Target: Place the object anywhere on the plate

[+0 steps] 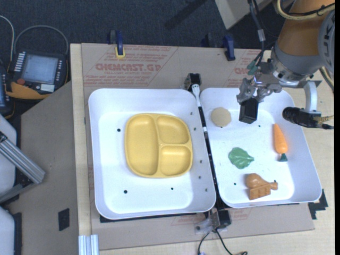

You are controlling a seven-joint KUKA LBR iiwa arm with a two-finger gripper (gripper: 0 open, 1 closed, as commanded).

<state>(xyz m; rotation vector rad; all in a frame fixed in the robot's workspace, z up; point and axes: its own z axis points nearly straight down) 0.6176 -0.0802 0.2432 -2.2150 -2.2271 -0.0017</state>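
Note:
A yellow plate (158,144) with three compartments lies in the left bin (106,142). The right bin (303,163) holds a round beige piece (221,117), a green leafy piece (240,157), an orange carrot (280,139) and a brown roast-chicken piece (258,186). My gripper (248,112) hangs over the upper part of the right bin, just right of the beige piece and apart from it. Nothing shows between its dark fingers.
A black divider strip (202,126) runs between the two bins. Blue clamps (119,41) hold the cardboard base at the back edge. A black cable connector (297,116) juts in at the right bin's right side. A handheld pendant (37,70) lies off the bench at left.

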